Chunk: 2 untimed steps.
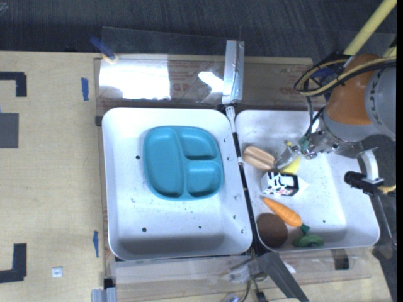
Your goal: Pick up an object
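**A:** Start from the near edge of the right bin (359, 231). You see a brown round object (272, 229) in the near left corner, then a toy carrot (283, 211) with its green top (307, 238) lying beside it. Behind the carrot is a small black and white item (281, 184), and further back a tan bread-like roll (259, 157) with a yellow piece (291, 164) next to it.

**B:** Where is the gripper (301, 147)?

**A:** It is low at the far side, just beside the yellow piece and the roll. I cannot tell how the pincer stands; it is too small and partly hidden. Nothing is visibly held.

**B:** How should you take the object well?

**A:** I judge you should center on one item only, because the roll and yellow piece are close together, and come straight down.

**B:** Any writing?

**A:** None readable. The left bin (119, 187) holds a blue divided tray (182, 162).
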Tool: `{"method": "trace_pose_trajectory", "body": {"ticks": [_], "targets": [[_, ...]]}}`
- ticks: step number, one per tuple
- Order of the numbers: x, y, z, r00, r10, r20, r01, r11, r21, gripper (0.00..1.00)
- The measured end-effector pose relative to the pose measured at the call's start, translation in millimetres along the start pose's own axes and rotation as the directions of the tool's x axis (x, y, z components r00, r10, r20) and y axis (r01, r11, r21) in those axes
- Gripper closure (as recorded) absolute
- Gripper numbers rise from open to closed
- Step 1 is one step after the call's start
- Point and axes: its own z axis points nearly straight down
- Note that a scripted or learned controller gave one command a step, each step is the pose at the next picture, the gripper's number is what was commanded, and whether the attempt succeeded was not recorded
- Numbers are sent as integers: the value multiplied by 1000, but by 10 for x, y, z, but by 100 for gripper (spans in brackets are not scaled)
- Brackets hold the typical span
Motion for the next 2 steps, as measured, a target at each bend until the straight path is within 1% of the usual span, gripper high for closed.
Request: {"method": "trace_pose_trajectory", "body": {"ticks": [1, 2], "targets": [[-10, 17, -126, 1000, 0, 3, 0, 1000, -6, 100], [909, 613, -1028, 998, 62, -1, -62, 998, -8, 100]]}}
